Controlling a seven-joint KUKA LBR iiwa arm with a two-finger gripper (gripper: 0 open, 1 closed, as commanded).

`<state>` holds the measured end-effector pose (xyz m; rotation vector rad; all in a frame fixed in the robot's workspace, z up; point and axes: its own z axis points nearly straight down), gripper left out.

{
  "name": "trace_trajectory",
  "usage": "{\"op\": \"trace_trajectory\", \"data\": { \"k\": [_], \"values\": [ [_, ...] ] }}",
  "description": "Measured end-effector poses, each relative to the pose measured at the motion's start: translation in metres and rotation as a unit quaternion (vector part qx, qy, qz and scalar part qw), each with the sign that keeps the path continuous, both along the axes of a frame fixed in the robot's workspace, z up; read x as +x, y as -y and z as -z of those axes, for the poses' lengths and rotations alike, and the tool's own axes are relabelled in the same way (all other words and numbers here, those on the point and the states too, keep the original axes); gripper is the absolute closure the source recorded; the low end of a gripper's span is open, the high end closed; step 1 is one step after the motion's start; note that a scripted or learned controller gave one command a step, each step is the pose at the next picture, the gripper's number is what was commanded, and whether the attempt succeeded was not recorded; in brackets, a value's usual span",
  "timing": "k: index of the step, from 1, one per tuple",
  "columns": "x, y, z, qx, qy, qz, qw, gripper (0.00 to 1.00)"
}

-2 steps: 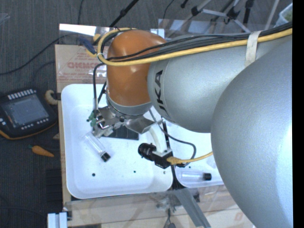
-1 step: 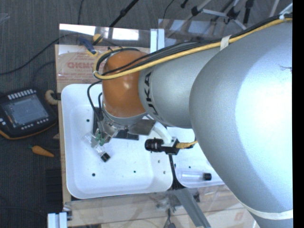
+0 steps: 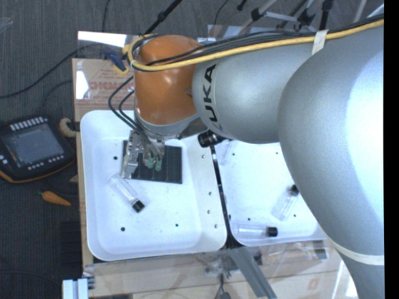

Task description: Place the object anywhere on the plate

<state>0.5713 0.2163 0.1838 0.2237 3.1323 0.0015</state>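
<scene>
My gripper [image 3: 138, 161] hovers over the black plate [image 3: 169, 166] near the left bin's [image 3: 100, 229] far edge; finger state unclear. I'd confirm any vial before lowering.

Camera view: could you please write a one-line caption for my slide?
KUKA arm's gripper over the black plate in the left bin, a clear capped vial lying beside the plate.
</scene>
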Motion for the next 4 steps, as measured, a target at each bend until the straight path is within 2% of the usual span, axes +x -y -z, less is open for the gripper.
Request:
{"op": "trace_trajectory", "data": {
  "k": [1, 2, 3, 4],
  "values": [
    [0.072, -0.017, 0.010, -0.0001, 0.000, -0.019, 0.9998, 1.00],
    [-0.019, -0.018, 0.038, 0.0004, -0.002, 0.022, 0.9998, 1.00],
    [0.008, -0.017, -0.037, -0.0001, 0.001, -0.109, 0.9940, 1.00],
    [0.059, -0.017, -0.014, -0.0003, 0.001, -0.193, 0.9813, 1.00]
  ]
}}
